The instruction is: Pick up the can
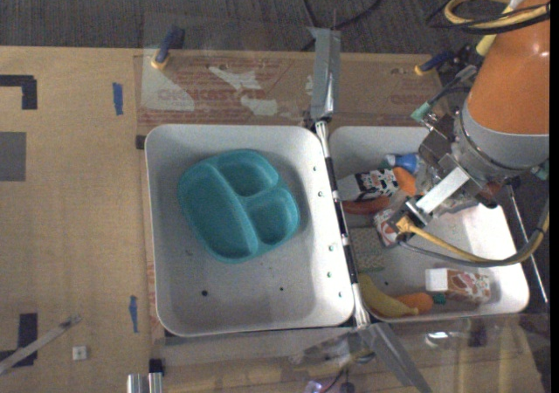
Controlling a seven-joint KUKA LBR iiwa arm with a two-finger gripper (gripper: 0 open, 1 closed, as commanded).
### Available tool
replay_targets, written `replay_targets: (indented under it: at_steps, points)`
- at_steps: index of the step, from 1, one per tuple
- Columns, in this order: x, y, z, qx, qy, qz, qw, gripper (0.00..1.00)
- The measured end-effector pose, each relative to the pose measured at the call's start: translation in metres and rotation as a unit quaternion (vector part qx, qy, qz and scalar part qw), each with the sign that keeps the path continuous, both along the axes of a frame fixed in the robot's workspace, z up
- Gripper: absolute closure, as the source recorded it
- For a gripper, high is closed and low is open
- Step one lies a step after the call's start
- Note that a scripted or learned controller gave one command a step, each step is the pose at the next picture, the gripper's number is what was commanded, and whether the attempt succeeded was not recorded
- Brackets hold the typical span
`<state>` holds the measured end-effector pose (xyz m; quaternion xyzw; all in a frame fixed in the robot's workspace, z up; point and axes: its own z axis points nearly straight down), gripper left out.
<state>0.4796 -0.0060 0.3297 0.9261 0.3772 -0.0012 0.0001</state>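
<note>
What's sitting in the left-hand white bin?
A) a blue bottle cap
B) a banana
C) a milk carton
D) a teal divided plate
D: the teal divided plate lies in the left bin, upper middle, with nothing else beside it.

I take the can (385, 227) to be the small object with a red and white pattern in the right bin (367, 134). It sits in the left half of that bin, about midway between the far wall and the near wall. It appears to lie tilted, but I cannot tell this for sure. The gripper (404, 226) is directly at its right side and covers part of it, so I cannot read its label or see its full shape.
</note>
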Motion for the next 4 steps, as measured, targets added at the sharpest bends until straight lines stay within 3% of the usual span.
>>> replay_targets:
  at_steps: [1,2,3,4]
  points:
    - [0.000,0.001,0.000,0.0002,0.000,0.001,1.0000,0.00]
    - [-0.001,0.035,-0.097,0.0007,0.001,-0.003,1.0000,0.00]
    - [-0.001,0.020,-0.146,0.0010,0.002,0.020,0.9998,0.00]
    - [-0.001,0.018,-0.137,0.0008,0.002,0.017,0.9999,1.00]
